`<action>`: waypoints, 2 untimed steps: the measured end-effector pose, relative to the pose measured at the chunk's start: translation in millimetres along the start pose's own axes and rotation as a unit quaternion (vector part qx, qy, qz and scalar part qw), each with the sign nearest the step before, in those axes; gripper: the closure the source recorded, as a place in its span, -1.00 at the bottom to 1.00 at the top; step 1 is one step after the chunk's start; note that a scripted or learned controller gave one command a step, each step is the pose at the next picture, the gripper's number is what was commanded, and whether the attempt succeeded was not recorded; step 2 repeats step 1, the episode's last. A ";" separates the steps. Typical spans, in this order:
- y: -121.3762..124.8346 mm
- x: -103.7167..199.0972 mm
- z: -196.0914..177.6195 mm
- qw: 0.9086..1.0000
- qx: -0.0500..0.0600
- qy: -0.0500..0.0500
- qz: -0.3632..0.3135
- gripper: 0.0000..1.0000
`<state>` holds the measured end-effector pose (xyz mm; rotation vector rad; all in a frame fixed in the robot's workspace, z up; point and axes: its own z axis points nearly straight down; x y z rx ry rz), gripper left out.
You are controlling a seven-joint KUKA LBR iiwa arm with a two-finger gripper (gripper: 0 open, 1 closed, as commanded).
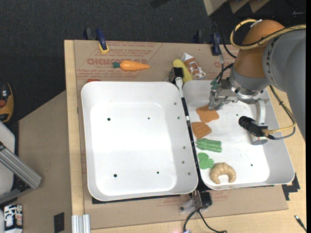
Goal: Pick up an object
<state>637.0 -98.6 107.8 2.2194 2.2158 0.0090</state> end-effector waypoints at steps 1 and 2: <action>-0.3 0.1 0.8 1.000 0.001 0.000 0.000 -1.00; -0.3 0.1 0.8 1.000 0.001 0.000 0.000 -1.00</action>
